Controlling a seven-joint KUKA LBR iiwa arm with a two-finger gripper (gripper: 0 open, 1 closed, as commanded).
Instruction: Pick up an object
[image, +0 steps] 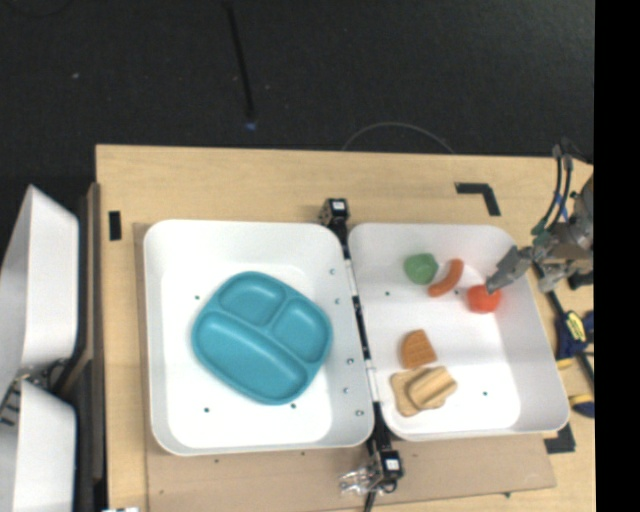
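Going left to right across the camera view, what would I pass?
Blue plate → brown piece → green piece → orange sausage → red ball → end effector.

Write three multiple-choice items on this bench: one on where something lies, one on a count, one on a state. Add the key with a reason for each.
1. Where does the blue divided plate lie?
A. left bin
B. right bin
C. on the bare bench

2. How many food items lie in the right bin?
A. two
B. five
C. eight

3. How does the pincer stand to the red item?
A. far off over the left bin
B. just above and beside it
C. lifting it high

Key: 1 A, the plate fills the left bin. 2 B, green, orange, red, brown and tan pieces. 3 B, the tip sits at the item's edge.
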